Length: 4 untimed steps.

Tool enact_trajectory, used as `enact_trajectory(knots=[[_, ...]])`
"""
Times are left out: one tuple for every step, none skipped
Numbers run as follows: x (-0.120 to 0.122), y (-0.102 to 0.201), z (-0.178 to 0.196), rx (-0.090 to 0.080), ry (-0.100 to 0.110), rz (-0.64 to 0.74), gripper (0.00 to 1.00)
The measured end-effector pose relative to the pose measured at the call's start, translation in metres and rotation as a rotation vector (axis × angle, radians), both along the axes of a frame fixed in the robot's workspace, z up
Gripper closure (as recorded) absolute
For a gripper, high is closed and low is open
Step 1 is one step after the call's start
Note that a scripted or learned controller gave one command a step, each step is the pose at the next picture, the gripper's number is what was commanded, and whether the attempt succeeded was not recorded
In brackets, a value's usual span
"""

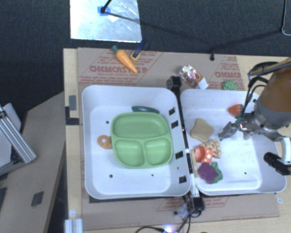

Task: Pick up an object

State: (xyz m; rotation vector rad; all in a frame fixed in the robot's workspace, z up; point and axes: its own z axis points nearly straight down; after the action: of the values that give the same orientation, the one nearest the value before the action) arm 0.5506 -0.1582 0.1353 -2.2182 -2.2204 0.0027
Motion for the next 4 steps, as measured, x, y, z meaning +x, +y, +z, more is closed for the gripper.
enact_trajectory(knots=[[0.002,0.0,-0.049,0.002,-0.005,-0.001,0.0],[0.006,0.0,-0.033,-0.002,-0.02,0.0,1.0],[0.014,0.006,0.015,-0.002,-0.009,0.004,1.0],[0.011,0.011,0.06,-0.002,-0.008,0.004,1.0]])
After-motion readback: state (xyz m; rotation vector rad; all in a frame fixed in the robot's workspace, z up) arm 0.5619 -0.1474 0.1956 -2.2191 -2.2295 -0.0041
